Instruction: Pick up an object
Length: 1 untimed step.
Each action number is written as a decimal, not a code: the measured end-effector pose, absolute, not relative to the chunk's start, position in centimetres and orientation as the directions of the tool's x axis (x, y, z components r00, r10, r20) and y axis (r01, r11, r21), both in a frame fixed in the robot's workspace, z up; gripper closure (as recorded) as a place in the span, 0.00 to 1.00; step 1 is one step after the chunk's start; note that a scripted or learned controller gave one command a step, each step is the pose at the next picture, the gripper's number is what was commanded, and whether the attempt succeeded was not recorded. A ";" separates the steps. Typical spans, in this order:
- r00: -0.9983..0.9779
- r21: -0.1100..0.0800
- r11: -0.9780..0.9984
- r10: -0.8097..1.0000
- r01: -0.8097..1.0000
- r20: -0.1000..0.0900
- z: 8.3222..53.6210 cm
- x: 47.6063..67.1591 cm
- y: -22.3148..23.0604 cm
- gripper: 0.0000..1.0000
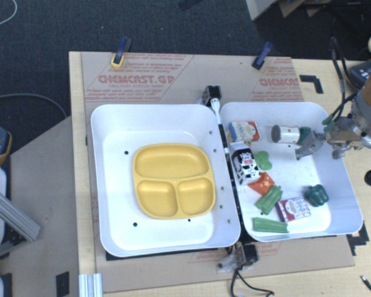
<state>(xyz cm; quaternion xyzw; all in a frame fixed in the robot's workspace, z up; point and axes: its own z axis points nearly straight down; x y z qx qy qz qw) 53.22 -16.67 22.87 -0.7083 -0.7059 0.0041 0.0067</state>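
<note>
right now the gripper [320, 146] hovers, jaws apart and holding nothing, over the right bin [343, 184], just beside one white bottle [287, 133]. farther from the gripper lie three green pieces, one red carton [294, 209] and one cow-print carton [245, 165]. the left bin [111, 184] holds one yellow tray [173, 180]. two clamps pin the cardboard-topped tabletop [173, 76] over dark carpet.

In the right bin [340, 184] we count a small white bottle [285, 134] lying on its side, an orange-and-white carton [243, 130], a cow-print carton [245, 164], a red wedge [261, 184], green pieces [269, 200], a long green pod [270, 225], a red packet [294, 210] and a dark green pepper [316, 195].
</note>
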 end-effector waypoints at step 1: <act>0.000 -0.002 0.000 1.000 1.000 0.001 23.6 53.5 -16.6 0.00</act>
